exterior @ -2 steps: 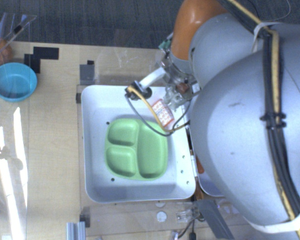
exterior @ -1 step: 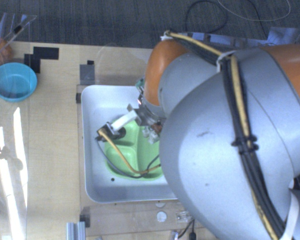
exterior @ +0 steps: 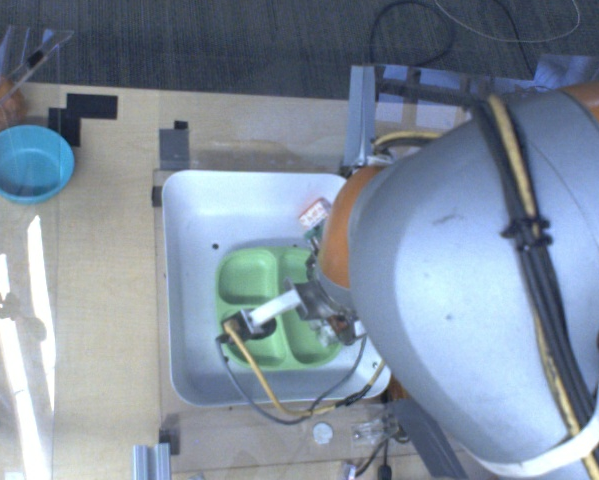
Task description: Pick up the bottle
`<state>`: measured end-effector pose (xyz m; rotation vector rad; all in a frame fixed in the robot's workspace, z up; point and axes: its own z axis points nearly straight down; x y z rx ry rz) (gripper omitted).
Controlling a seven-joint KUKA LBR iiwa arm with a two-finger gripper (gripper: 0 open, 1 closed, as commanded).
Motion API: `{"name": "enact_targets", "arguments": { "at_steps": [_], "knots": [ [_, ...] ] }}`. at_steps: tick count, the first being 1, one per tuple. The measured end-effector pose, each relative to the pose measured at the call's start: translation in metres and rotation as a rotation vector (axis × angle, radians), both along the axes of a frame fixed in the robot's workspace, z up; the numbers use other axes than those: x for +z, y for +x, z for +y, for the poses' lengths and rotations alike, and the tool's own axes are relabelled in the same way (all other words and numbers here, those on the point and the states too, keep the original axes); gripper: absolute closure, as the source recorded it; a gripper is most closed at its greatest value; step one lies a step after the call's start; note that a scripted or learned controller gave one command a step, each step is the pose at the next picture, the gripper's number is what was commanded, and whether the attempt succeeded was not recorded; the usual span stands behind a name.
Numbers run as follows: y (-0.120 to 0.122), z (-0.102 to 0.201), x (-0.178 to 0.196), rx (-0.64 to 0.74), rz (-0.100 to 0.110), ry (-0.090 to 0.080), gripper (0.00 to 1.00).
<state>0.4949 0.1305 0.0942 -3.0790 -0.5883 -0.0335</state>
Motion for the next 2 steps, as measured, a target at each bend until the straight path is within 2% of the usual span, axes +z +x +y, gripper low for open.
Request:
{"name": "enact_targets", "arguments": {
  "at_steps": [1, 2],
  "knots": [
    [0.0, 0.058, 0.001, 0.036, -0.005, -0.004, 1.0],
    [0.047, 0.1, -0.001, -0.165, 0.002, -0.005, 1.0]
  ]
}}
